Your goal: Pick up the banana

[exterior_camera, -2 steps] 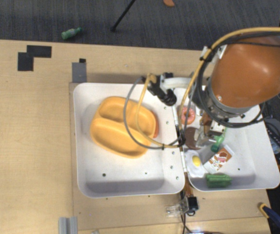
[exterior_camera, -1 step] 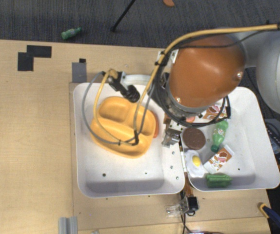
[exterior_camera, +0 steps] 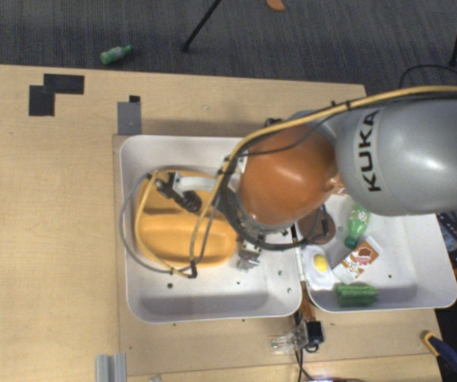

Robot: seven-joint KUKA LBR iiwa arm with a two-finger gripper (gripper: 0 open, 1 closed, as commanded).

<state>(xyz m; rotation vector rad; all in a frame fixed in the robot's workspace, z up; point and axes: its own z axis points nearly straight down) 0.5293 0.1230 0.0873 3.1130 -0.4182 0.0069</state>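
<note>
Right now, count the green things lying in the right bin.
2: a small green bottle near the arm, toward the back of the right bin, and a darker green block by its front wall. The arm may hide more.

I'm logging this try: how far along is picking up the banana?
Done: the arm has reached over the left bin, its wrist above the yellow thing there, probably the banana. In hand: nothing that can be confirmed; the wrist hides the end effector. Left: the grasp and the lift, since the yellow thing lies on the bin floor.

Grey arm (exterior_camera: pixel 404 153) reaching leftward, orange band downward
</note>
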